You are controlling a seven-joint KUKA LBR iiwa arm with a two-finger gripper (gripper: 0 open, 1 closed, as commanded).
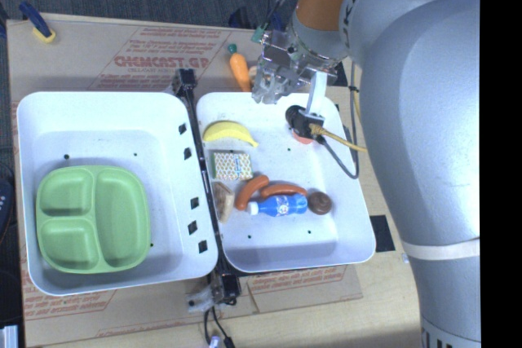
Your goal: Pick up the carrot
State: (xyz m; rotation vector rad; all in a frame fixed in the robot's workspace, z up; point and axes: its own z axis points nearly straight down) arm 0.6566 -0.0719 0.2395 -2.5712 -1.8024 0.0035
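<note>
Small orange carrot with green tip [238, 70] lying on cardboard just beyond the right white plastic bin [342, 200] — pale two-finger gripper [267, 87] hovering just beside it, spread or pressed together impossible to tell.

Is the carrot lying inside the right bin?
No, the carrot lies on the cardboard just beyond the right bin, beside the gripper.

Arm [424, 134] cut off (right, bottom edges).
</note>
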